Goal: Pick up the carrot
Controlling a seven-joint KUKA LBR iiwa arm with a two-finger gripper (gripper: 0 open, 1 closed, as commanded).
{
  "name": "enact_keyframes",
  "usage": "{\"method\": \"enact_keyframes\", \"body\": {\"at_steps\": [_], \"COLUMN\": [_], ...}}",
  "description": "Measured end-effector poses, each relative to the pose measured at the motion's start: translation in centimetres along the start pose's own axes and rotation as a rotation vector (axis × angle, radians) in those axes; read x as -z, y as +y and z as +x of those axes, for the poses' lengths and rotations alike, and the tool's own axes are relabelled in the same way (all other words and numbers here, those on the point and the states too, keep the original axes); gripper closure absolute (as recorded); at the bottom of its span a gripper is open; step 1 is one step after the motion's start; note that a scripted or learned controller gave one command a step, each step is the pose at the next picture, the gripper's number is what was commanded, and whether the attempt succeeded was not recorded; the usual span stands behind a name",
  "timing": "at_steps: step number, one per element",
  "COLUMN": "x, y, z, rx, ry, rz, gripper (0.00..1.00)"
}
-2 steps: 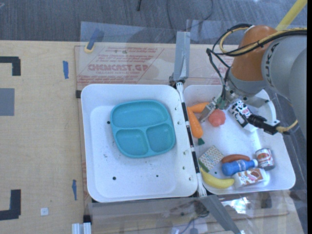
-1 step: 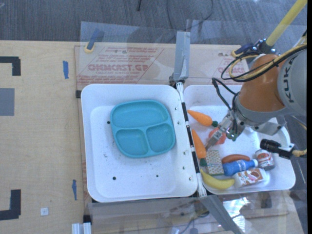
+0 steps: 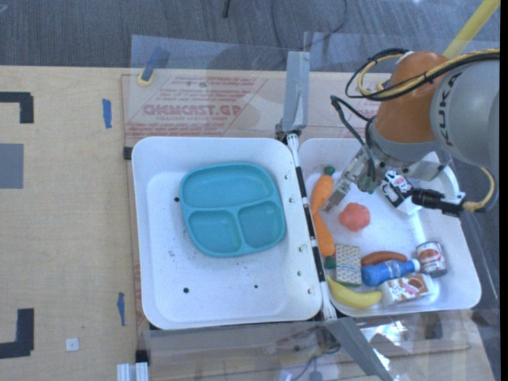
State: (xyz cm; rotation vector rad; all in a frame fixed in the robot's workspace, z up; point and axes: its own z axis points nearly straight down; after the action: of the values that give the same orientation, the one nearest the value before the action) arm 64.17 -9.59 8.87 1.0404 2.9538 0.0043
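End effector hovers beside carrot, finger state unclear.
Risk: carrot hugs bin wall at 9 o'clock; fingers may skid off.

Legible text: one item. A clear sheet, lying on the bench well beyond the gripper on the side away from the arm, carries red block lettering printed in mirror image; it appears to read "CHEMCAST GP". Smaller red lines beside it cannot be read. Labels on the can and the packet, both on the near side of the jaws, are too small to read
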Motion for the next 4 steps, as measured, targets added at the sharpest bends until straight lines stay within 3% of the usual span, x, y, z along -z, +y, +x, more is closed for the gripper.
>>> {"method": "enact_keyframes", "body": {"at_steps": [1,2,3,4], "x": [1.3,1.3,-0.1,0.0], "y": [0.0,0.0,-0.1,0.3], "z": [-0.3,-0.3,-0.6,-2.1], "rx": [-0.004,-0.004,-0.101,0.169], "ry": [-0.006,-0.006,0.005,0.013], "rz": [-0.006,-0.006,0.011,0.009], "gripper": [1.0,0.0,0.0,0.0]}}
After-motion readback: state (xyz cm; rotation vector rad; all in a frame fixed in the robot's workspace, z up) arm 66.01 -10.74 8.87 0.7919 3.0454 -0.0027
